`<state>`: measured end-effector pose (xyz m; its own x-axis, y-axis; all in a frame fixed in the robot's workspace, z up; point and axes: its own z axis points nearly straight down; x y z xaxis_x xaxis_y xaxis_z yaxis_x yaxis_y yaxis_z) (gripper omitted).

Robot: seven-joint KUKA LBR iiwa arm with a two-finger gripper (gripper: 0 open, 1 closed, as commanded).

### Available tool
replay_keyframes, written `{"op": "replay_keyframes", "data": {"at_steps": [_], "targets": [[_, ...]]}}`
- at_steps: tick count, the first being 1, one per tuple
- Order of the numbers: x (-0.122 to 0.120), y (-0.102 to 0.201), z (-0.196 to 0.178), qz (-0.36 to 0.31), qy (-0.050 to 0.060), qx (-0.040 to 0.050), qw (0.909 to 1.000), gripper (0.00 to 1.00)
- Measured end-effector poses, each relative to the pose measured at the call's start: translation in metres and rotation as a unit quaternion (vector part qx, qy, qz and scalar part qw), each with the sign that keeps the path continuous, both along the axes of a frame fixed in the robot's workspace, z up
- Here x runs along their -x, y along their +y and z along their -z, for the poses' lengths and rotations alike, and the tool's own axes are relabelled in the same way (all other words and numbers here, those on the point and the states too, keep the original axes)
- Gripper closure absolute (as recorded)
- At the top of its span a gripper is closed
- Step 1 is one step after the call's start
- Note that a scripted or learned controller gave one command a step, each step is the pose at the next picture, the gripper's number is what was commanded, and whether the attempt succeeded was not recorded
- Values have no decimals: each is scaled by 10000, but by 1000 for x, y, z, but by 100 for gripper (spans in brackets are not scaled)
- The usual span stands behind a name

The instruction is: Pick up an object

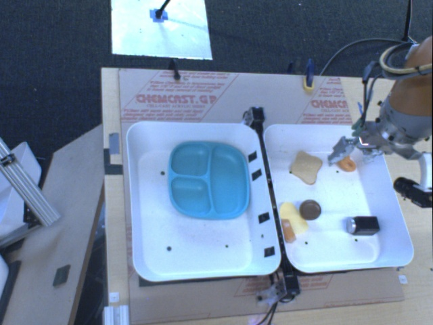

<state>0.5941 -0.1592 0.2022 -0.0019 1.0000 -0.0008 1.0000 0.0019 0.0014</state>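
Gripper (346, 152) at upper right of frame, over right bin (389, 252), fingers apparently spread, just beside small orange object (348, 164); contact unclear. Blue tray (206, 179) in left bin (152, 249).

hand (346, 152) over right bin (379, 252), blue plate (207, 179)

Red print on the board under the bins

The flat tan cardboard sheet (203, 90) lying on the table reads "CHEMCAST GP" in red at upper left; the same print repeats, partly readable, near the right bin.
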Motion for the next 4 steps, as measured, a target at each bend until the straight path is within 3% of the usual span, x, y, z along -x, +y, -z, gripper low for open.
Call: {"op": "replay_keyframes", "data": {"at_steps": [2,3,4], "targets": [[3,-1,103,6,17,-6,10000,0],[1,-2,89,8,-13,4,10000,100],[6,3,28,-12,-20,3,10000,100]]}}
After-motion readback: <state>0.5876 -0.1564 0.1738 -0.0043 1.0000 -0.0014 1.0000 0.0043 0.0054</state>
